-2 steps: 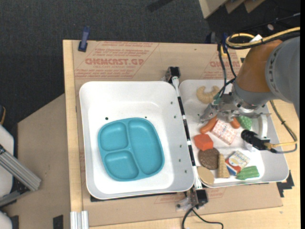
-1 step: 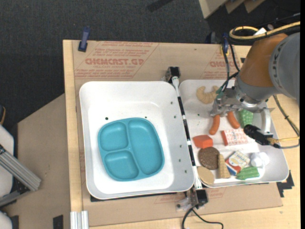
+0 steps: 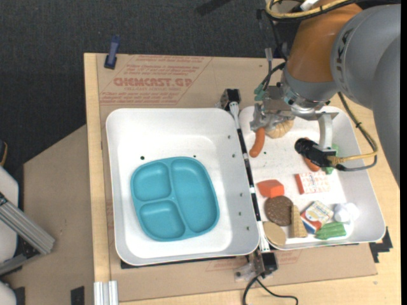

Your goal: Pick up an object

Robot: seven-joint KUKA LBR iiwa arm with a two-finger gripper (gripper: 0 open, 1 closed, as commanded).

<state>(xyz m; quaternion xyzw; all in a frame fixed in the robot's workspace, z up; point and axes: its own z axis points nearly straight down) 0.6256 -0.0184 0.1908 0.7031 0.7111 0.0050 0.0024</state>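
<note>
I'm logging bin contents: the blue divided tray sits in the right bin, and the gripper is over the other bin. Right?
Not quite. The camera view shows the blue divided tray in the left bin, not the right. The gripper is over the other bin.

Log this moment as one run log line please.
phase: reaching | gripper: low in right white bin, above orange sausage-shaped toy | left white bin: teal divided plastic plate

left bin [image 3: 121,129]: white, holds a teal divided tray [image 3: 175,197] with three compartments | right bin [image 3: 362,230]: white, just beside the left one | table [image 3: 152,81]: brown board printed with red lettering | blue clip [image 3: 112,51]: at the board's far left corner | floor [image 3: 57,18]: dark carpet
</note>
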